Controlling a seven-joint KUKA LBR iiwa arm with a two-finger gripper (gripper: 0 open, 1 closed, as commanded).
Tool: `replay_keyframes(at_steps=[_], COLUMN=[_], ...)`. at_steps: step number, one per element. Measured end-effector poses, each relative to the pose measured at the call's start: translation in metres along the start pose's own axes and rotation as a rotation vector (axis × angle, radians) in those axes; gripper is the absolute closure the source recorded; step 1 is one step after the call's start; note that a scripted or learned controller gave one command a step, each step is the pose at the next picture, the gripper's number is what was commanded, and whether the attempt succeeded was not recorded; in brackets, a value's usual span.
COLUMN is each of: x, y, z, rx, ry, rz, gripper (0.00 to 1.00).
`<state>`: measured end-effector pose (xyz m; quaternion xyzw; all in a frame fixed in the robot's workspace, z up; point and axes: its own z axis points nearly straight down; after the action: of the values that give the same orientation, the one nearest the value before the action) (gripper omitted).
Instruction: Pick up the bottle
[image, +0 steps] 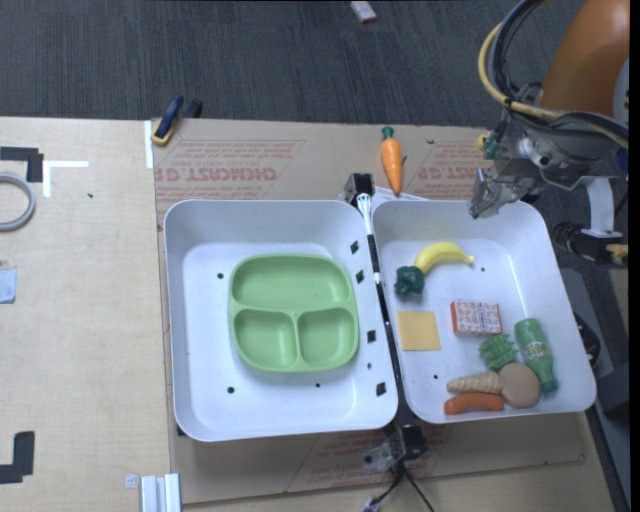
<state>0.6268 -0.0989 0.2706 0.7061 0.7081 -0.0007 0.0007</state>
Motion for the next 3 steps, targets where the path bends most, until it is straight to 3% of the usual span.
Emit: replay_keyframes(at_steps=[1, 2, 3], x=[0.08, 0.126, 0.167], y=[-0.043, -0.099, -0.149], z=[0.019, 0.079, 0.079], rx=[0.0, 0.002, 0.004], ry=[0.001, 0.001, 0.001], rz=[-0.09, 0.044, 0.274], gripper=[1.0, 1.0, 1.0])
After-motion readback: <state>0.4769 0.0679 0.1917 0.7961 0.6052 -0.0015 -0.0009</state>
